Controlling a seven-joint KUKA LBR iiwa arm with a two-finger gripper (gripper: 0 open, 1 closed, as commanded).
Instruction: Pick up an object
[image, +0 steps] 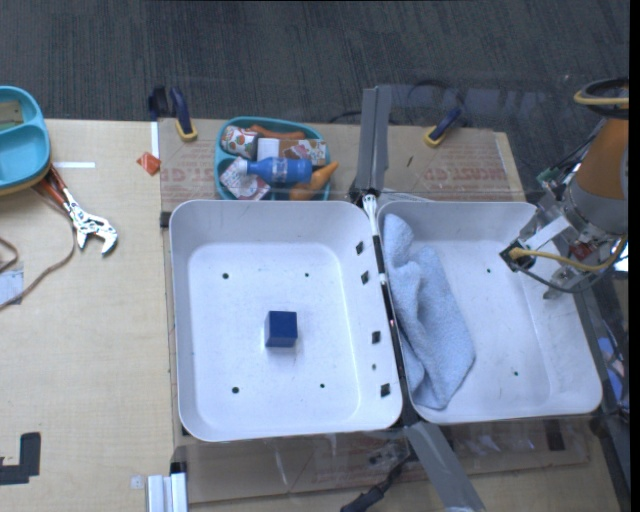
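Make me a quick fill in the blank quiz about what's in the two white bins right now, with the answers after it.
1. The small cube in the left bin is coloured ____.
2. The pale blue towel lies in the ____ bin.
3. The towel lies against that bin's ____ wall.
4. The arm is at the right bin's ____ edge.

Missing words: blue; right; left; right

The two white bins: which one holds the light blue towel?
The right bin, the one nearer the arm, holds the towel along its left wall. The left bin holds a small blue cube.
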